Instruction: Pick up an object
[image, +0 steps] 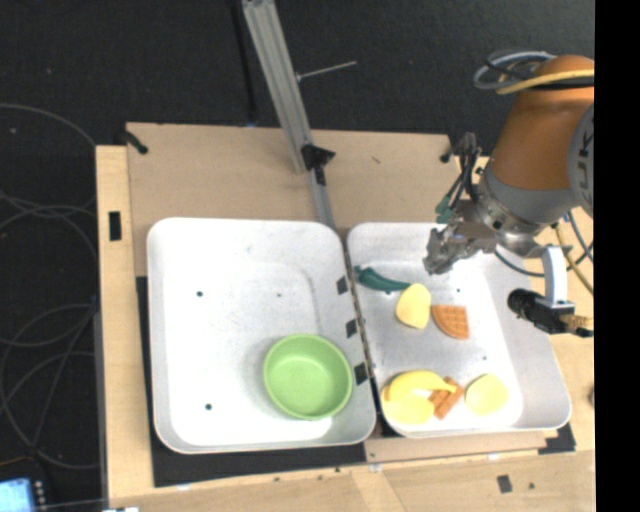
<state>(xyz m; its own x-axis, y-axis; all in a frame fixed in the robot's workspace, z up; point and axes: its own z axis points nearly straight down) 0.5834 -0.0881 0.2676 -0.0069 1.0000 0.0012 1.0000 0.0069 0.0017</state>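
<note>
Gripper (440, 262) hangs over far part of right bin (520, 400), nothing seen in it; can't tell if claw is spread or pressed together.
Risk, my guess: it drops between things and closes on air, or nudges the yellow piece (413, 306) sideways; teal item (378, 281) lies just left. Yellow piece is smooth, rounded, touching the orange waffle-like piece (452, 321), mid-bin.

Bench (230, 175): tan board top. Two shallow white bins directly on it, side by side, touching — left bin (200, 270), right bin (520, 370). Black mat beneath bins.
</note>
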